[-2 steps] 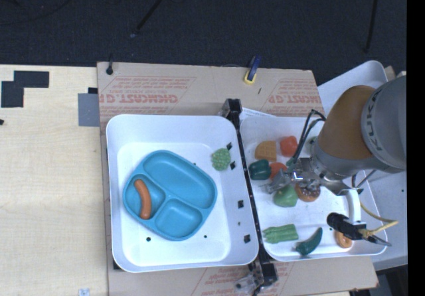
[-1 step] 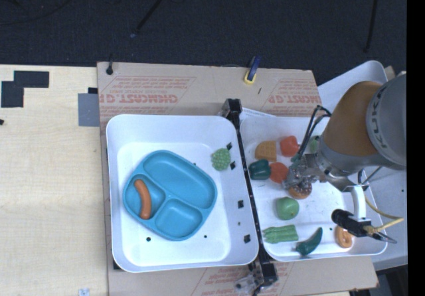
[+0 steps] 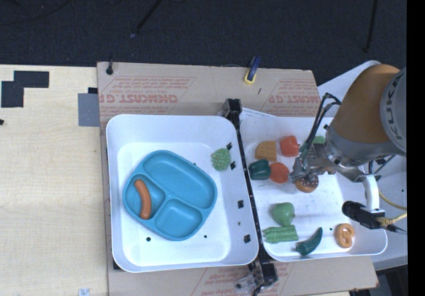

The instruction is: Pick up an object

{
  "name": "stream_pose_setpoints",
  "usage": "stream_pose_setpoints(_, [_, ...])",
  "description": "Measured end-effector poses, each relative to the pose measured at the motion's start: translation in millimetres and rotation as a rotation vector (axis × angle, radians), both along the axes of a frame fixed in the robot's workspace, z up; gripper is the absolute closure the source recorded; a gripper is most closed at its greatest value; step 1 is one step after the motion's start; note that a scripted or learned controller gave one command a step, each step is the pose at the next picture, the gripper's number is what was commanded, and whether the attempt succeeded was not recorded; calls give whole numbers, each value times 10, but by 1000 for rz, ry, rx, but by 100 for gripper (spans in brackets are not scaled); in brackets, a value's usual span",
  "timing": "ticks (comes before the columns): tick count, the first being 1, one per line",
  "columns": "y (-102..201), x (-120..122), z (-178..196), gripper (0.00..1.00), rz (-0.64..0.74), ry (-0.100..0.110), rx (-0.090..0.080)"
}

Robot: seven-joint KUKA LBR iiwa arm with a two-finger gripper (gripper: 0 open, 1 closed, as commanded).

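My gripper [image 3: 305,175] reaches down into the right bin [image 3: 372,245], right over a brown round piece [image 3: 307,185] that lies under its tip. Close around it lie a red piece [image 3: 279,172], a dark green piece [image 3: 259,169], an orange-brown piece [image 3: 266,150] and a red-orange piece [image 3: 289,145]. Nearer the front of this bin are a green pepper-like piece [image 3: 283,212], a light green piece [image 3: 279,233], a dark green curved piece [image 3: 309,242] and a small bagel-like ring [image 3: 344,235].
The left bin [image 3: 126,248] holds a blue divided plate [image 3: 171,194] with an orange sausage [image 3: 142,198] in one compartment. A small green leafy piece [image 3: 220,158] lies by the divider between the bins. The arm's body [image 3: 362,115] looms over the right bin's far corner.
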State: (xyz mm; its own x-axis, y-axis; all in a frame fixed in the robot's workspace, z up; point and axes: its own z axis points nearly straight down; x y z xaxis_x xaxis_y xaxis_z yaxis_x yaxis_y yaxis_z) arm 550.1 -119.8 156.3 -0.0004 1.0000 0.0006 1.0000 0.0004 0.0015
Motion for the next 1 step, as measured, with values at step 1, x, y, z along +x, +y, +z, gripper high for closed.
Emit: stream_pose_setpoints(1, [-47,-40,439,100,-1,0,-1])
